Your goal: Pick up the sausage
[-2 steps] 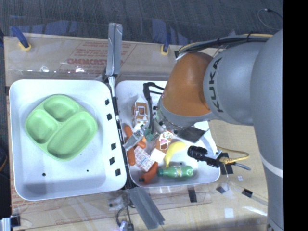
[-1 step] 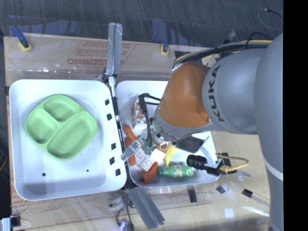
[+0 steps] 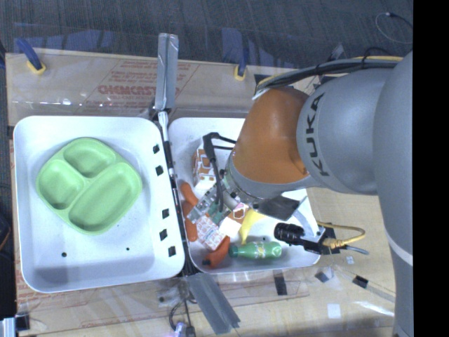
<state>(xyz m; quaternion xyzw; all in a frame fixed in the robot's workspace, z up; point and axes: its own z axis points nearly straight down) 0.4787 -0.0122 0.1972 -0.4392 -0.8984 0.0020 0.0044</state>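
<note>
The arm [image 3: 330, 139] is reaching over the right bin [image 3: 184, 133]; gripper [image 3: 219, 203] jaw state cannot be told. The sausage [image 3: 216, 253] is lying beside the bottle [image 3: 256, 250].

A dark grey ribbed floor covering [image 3: 210, 5] lay beyond the pale wooden bench [image 3: 351, 286], whose top was draped with clear printed plastic sheeting [image 3: 105, 83] held by blue clamps [image 3: 28, 55].
</note>
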